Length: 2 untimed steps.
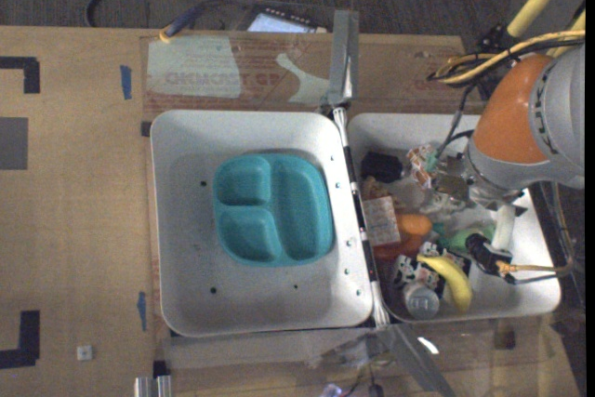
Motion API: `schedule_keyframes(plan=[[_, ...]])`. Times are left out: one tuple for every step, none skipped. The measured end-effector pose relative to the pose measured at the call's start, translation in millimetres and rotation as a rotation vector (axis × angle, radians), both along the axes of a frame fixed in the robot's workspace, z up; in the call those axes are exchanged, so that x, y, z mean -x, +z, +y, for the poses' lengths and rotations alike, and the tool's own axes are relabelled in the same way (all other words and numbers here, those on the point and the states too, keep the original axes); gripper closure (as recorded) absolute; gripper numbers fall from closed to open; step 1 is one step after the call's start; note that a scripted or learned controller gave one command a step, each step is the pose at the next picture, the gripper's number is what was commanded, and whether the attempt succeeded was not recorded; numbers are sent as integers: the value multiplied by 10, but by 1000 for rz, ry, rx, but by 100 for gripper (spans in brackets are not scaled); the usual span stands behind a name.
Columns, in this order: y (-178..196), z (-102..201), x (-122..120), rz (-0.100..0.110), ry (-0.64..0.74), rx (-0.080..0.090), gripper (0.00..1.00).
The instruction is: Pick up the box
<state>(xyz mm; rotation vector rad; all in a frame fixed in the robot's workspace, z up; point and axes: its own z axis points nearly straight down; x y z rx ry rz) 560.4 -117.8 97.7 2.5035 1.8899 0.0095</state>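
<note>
We see the arm (pixel 535 130) reaching over the right bin (pixel 539 279), where the clutter sits, so its wrist hangs above the pile; we cannot tell the state of the gripper (pixel 462 200), nor whether it has hold of anything. The left bin (pixel 177 228) carries just a teal divided tray (pixel 274 209), likely the drop-off side. The box (pixel 380 219), small, pale and printed, lies flat against the dividing wall of the right bin, touching an orange item (pixel 414 225), with a banana (pixel 453 277) nearby.
</note>
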Motion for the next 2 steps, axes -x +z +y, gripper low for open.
schedule_keyframes(plan=[[863,715,364,10,-776,-3,100],[1296,1385,-282,9,-954,-3,100]])
